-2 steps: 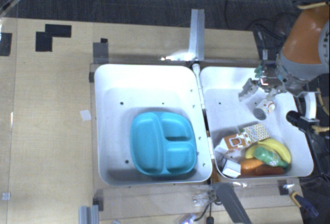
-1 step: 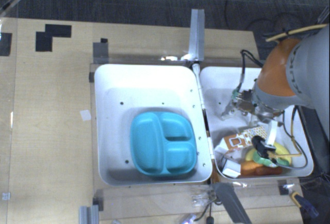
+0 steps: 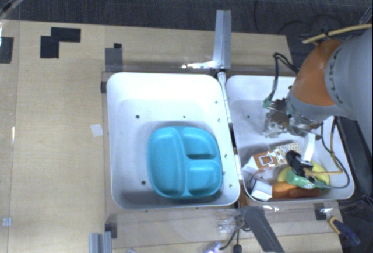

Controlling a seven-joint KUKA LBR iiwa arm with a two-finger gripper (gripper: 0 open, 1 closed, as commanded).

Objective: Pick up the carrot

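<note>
The orange carrot (image 3: 285,190) lies at the near edge of the right bin (image 3: 250,107), packed among other items. My gripper (image 3: 277,124) hangs over the middle of that bin, farther back than the carrot and a little to its left, apart from it. The grey arm with its orange band (image 3: 312,80) reaches in from the right above it. Nothing shows in the gripper's grasp.
Around the carrot lie a green item (image 3: 303,181), a yellow item (image 3: 319,174), a printed orange-and-white card (image 3: 273,158) and a white piece (image 3: 260,191). The left bin (image 3: 125,100) holds a blue divided plate (image 3: 184,160). A ridge separates the bins.
</note>
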